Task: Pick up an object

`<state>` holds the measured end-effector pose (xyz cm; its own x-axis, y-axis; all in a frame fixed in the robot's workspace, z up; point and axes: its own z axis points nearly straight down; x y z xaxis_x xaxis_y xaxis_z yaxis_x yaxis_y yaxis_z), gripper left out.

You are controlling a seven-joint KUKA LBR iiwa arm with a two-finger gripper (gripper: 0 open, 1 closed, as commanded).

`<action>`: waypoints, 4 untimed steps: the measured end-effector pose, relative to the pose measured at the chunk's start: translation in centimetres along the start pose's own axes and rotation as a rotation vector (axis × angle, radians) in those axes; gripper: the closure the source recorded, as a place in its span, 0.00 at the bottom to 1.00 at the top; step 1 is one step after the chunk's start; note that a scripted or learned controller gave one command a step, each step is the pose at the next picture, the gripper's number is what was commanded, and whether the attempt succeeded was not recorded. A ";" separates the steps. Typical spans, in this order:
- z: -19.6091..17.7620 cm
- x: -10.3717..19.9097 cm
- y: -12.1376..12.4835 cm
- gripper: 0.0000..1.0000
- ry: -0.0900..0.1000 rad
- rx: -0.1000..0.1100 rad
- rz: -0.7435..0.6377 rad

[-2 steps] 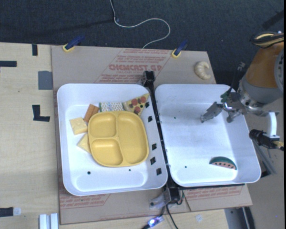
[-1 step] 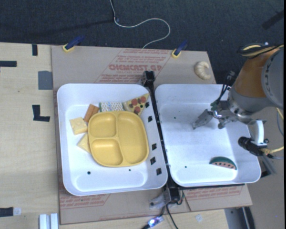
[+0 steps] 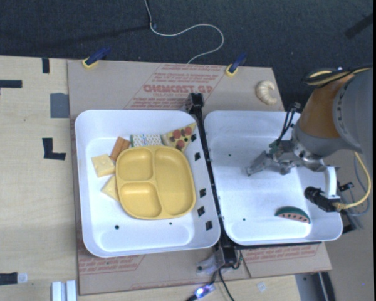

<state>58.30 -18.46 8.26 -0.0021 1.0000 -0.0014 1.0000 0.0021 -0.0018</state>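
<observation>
gripper (image 3: 255, 167) low over the right bin (image 3: 238, 137) – can't tell its state – watermelon slice (image 3: 292, 215) lying apart near the front

Right bin (image 3: 238, 193) floor seemingly mostly open.

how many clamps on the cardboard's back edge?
2. One yellow-and-blue clamp at the back-left corner of the cardboard, one blue clamp at the back edge above the right bin. Others may be hidden.

Tray (image 3: 155, 182) in left bin (image 3: 88, 130); slice (image 3: 292, 215) probably right.
</observation>
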 end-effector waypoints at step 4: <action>-14.3 0.0 1.0 1.00 0.001 -0.004 0.000</action>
<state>59.33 -18.46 22.60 -0.0019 1.0000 -0.0003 1.0000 0.0019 0.0020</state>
